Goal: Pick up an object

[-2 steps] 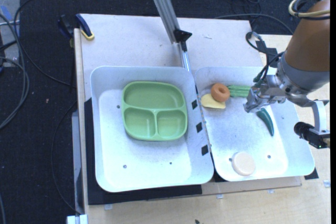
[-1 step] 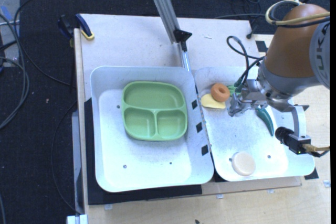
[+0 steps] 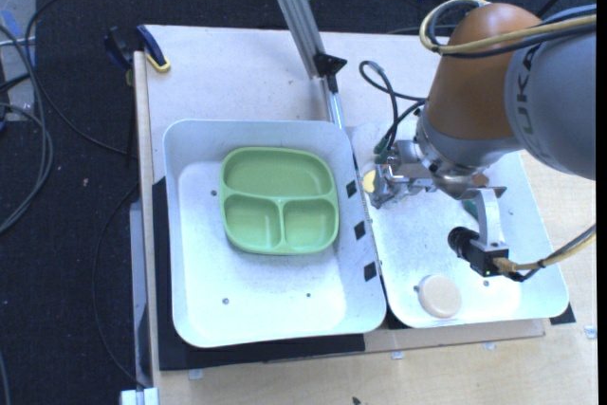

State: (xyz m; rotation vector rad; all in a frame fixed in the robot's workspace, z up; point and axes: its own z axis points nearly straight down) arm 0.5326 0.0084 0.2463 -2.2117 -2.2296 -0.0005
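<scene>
Likely light, stiff, smooth: round beige puck (image 3: pixel 440 296) in right bin (image 3: pixel 531 299); best pinched across edges (claw (image 3: pixel 384 185) state unclear).

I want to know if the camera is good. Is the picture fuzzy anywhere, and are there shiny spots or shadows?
In the camera view, the light green three-compartment plastic plate looks sharp, with soft shine and a faint shadow below it; the round cream-coloured disc is a little washed out on the bright right white bin; the gripper under the orange-banded wrist looks slightly blurry.
</scene>
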